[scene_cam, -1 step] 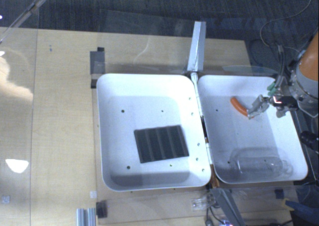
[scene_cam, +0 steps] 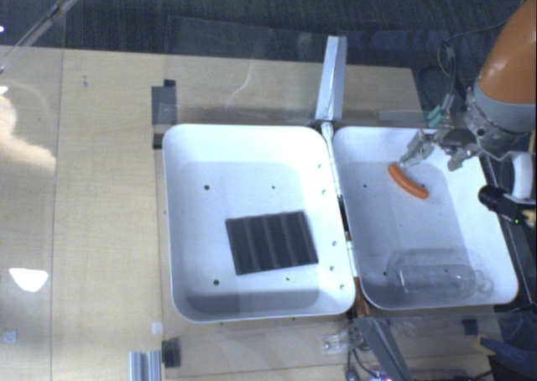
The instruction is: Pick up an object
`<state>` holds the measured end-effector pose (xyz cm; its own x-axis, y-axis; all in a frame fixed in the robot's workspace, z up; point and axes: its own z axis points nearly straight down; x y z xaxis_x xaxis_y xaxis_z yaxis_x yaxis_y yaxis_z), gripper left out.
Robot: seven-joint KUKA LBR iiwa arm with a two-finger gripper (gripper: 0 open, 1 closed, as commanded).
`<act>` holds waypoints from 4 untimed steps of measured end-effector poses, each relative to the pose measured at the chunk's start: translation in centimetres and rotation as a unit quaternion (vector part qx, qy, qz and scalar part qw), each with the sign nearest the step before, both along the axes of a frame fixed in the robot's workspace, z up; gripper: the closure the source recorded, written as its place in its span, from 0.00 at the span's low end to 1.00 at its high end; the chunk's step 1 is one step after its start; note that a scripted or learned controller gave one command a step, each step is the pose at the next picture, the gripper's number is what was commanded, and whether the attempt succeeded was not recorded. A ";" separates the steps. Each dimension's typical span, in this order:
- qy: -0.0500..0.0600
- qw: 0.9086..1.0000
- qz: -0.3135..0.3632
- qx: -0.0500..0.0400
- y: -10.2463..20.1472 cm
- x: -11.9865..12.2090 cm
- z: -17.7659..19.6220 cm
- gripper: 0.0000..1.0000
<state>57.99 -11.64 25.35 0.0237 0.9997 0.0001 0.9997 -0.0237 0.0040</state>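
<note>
Two white bins are seen side by side, with the gripper hung over the right bin.
Its fingers are spread apart and nothing is held between them. An orange sausage-shaped object lies just at its 7 o'clock. A clear plastic bottle lies at the bin's 5 o'clock; a dark ribbed tray rests in the left bin.

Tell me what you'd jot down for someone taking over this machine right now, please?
Gripper: fingers spread open, holding nothing, hovering over the far end of the right bin.
Orange sausage-shaped object: lying in the right bin, just below and left of the gripper.
Clear plastic bottle: on its side near the right bin's front edge.
Dark ribbed tray: flat in the left bin.
Done: nothing lifted yet.
Left: lower, close on an object, probably the orange one, and lift.
</note>
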 end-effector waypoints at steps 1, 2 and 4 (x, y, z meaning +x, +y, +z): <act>-0.002 0.988 0.155 -0.001 -1.6 1.3 -0.8 0.00; 0.000 0.974 0.226 -0.001 -4.8 4.8 -10.4 0.00; -0.003 0.964 0.265 -0.002 -5.4 6.3 -16.5 0.00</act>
